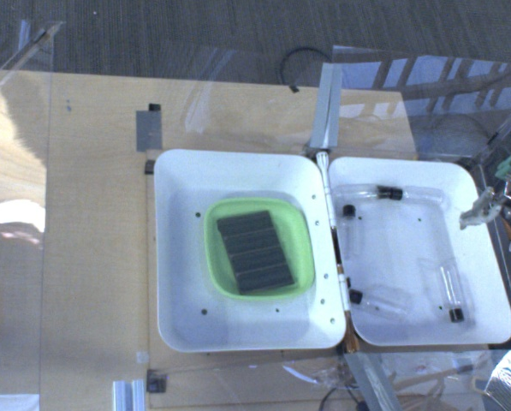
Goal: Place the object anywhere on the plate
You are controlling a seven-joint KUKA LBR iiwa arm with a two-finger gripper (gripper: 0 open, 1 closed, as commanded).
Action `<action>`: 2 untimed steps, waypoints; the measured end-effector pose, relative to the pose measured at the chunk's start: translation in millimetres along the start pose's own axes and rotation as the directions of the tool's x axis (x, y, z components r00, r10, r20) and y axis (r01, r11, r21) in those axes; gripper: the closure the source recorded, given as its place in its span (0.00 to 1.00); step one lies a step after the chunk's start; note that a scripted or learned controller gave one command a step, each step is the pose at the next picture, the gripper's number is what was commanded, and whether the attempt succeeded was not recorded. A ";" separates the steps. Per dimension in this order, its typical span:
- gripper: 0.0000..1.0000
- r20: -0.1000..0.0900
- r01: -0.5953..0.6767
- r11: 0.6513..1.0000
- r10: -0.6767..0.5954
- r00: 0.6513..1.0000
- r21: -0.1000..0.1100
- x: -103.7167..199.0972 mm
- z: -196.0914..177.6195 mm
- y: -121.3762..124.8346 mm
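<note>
A dark grey ridged rectangular block [254, 252] lies flat in the middle of the lime green plate [302, 259]. It is turned slightly off square. The plate sits inside the left white bin [174, 229]. Part of my gripper [480, 210] pokes in at the right rim of the right bin [409, 324], far from the plate and the block. Nothing shows in its grasp.
Several clear tubes with black caps lie in the right bin: one near its back wall [380, 193], one at its front right [451, 291]. A metal bar [325, 110] runs back from the seam between the bins. Bare wooden bench [75, 229] lies to the left.
</note>
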State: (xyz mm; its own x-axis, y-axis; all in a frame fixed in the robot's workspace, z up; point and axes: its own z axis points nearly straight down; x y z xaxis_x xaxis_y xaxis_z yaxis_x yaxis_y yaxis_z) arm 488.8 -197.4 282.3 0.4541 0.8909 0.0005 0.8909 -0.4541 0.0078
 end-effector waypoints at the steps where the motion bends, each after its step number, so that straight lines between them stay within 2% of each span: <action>1: 0.00 0.000 -0.039 0.999 0.039 0.999 0.002 0.3 2.4 -0.3; 2: 0.00 0.000 -0.074 0.997 0.074 0.997 -0.001 4.4 -28.9 -1.8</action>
